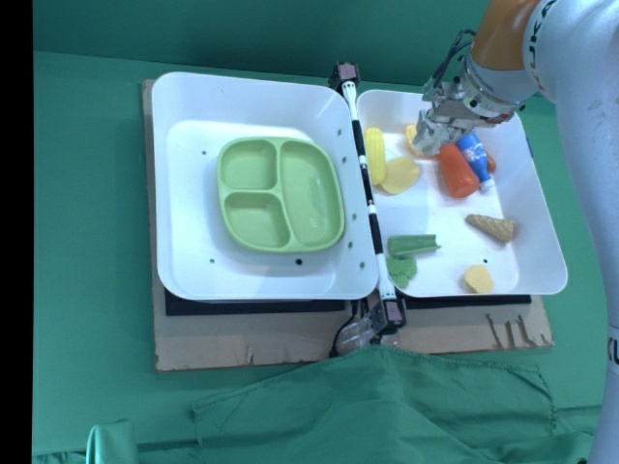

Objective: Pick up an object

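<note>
Camera view from above has both my bins in it, and working from the near edge outward, the right bin [542, 276] holds a small yellow piece [477, 278] nearest, then a green leafy piece [408, 249] by the divider, then a brown cone [491, 226] toward the right wall. Further back lie a pale yellow chip [399, 175], a corn cob [375, 155] and an orange bottle with a blue label [462, 165]. My gripper [432, 135] is down at the far end of that bin, just above or touching the bottle's far end; whether I am spread or closed I cannot tell. Nothing looks lifted, so I judge the pick not yet done: grasp and raise remain. The left bin [184, 114] carries a green divided plate [280, 194].
</note>
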Tool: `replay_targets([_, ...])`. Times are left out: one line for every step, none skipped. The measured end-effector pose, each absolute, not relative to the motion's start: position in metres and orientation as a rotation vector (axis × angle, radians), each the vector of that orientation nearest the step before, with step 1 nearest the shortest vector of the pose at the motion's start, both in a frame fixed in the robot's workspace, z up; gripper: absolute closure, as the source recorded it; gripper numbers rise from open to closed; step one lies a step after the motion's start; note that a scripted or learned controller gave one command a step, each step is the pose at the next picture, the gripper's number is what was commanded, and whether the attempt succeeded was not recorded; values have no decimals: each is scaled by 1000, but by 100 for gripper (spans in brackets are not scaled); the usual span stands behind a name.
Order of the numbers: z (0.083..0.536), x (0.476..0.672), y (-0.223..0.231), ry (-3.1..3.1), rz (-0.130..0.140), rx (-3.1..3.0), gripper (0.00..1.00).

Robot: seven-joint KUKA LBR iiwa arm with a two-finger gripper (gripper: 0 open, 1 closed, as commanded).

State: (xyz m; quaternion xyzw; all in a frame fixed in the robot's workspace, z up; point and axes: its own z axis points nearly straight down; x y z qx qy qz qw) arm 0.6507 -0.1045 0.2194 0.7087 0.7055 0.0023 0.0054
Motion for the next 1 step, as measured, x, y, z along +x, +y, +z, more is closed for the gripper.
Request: replay_targets([188, 611, -175, 2205, 6, 2227, 100])
